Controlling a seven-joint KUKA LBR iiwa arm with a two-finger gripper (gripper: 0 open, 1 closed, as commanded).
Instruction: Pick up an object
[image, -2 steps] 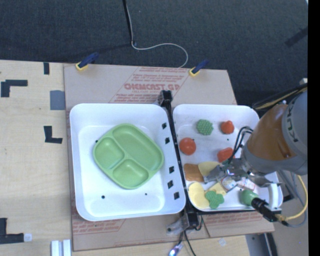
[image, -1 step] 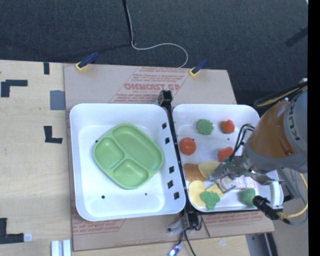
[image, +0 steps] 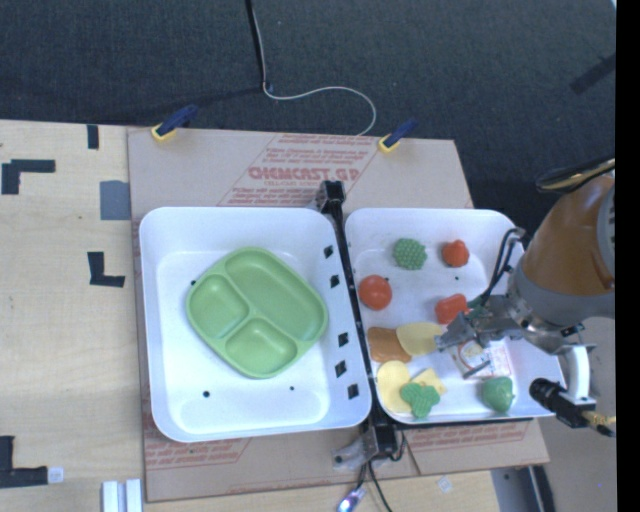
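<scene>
Objects for the pick are toy food pieces, all in the right bin (image: 480, 218). The gripper (image: 468, 335) sits low over that bin's right half, reaching in from the right on the grey arm (image: 560, 270) with its orange band. Finger state: cannot tell, the tips blur into the clutter under them, and nothing is visibly clamped between them.

Nearest first:
- Pale yellow piece (image: 418, 335) just left of the gripper, appears to touch or nearly touch the tip area.
- Red piece (image: 450, 306) just above-left of the gripper, close beside it.
- Small white/pink item (image: 478, 362) right below the gripper, too blurred to identify.
- Orange-brown piece (image: 387, 345) left of the pale yellow one, touching it.
- Green piece (image: 498, 394) below and slightly right of the gripper, near the bin's front edge.
- Yellow piece (image: 395, 380) with a green broccoli-like piece (image: 422, 400) lying on or against it, below-left of the gripper.
- Red tomato-like ball (image: 376, 291) further left, near the divider between the bins.
- Red-orange piece (image: 455, 253) and a bumpy green piece (image: 408, 253) above the gripper, toward the bin's far side, apart from each other.

Well left of the gripper, the left bin (image: 165, 300) holds a light green compartment plate (image: 257, 312), lying flat, turned at an angle. Both bins sit on a cardboard sheet (image: 290, 165) on the bench.
</scene>
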